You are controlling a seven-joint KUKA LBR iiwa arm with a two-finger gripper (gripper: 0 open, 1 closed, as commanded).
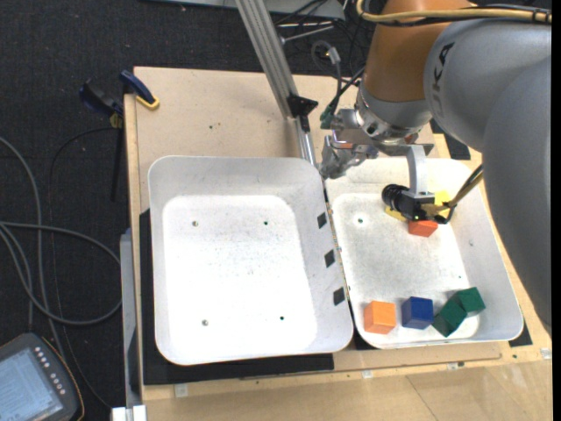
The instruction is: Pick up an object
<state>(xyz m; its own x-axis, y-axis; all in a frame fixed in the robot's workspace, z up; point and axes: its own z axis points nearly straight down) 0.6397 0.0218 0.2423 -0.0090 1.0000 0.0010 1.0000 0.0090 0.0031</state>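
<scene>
My gripper (336, 159) hangs over the far left corner of the right bin (491, 261), close to the ridge between the two bins. A small red-orange block (422, 228) lies in the right bin's far half, to the right of the gripper and apart from it. Along that bin's near edge sit an orange cube (379, 316), a blue cube (418, 312) and two green blocks (461, 310) touching each other. Nothing shows in the gripper's grasp.
The left bin (166, 235) is a bare white tray beside the right one. A slanted metal rail (267, 46) runs down to the bins' far junction, right by the gripper. Blue and yellow clamps (118, 95) lie at the bench's far left corner.
</scene>
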